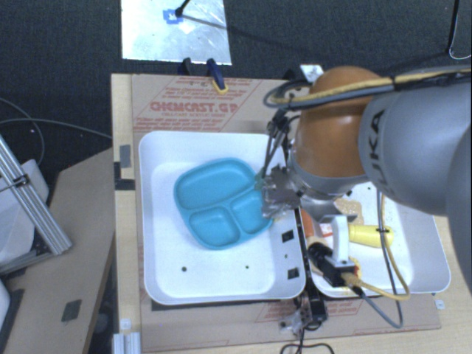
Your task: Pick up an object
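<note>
My gripper (270, 194) sits low at the right rim of the blue 3-compartment tray (220, 201), which lies in the left bin (158, 271); its grip state I cannot tell. I judge this the grasp step: next, lift slowly

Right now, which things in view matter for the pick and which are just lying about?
For the job:
blue divided tray in the left bin
yellow object in the right bin
claw, at the tray's right edge

Lying about:
silver sheet
blue clamp
</note>
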`<state>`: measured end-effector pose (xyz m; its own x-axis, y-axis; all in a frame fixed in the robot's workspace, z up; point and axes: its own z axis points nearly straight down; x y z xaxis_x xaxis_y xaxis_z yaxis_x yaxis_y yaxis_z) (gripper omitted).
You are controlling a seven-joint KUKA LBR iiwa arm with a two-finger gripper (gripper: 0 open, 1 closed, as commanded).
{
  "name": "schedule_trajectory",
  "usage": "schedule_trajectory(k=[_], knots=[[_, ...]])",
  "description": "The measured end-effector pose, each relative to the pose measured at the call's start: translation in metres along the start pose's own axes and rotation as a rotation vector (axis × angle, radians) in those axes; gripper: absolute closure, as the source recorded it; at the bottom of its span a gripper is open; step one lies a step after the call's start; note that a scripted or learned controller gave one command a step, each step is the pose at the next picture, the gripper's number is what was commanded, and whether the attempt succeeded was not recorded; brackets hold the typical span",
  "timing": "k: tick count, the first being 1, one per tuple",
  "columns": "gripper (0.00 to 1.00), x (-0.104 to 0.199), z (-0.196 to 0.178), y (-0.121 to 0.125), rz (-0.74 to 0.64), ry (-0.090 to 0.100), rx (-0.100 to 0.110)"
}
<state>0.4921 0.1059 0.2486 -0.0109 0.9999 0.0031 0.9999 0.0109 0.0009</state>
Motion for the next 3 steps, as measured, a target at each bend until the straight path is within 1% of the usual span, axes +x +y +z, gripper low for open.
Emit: schedule_trajectory(k=[1, 2, 3], knots=[[1.00, 0.042, -0.105, 0.000, 0.001, 0.003, -0.011], [1.00, -0.037, -0.123, -0.005, 0.017, -0.004, -0.004], [1.00, 0.022, -0.163, -0.005, 0.002, 0.000, -0.005]])
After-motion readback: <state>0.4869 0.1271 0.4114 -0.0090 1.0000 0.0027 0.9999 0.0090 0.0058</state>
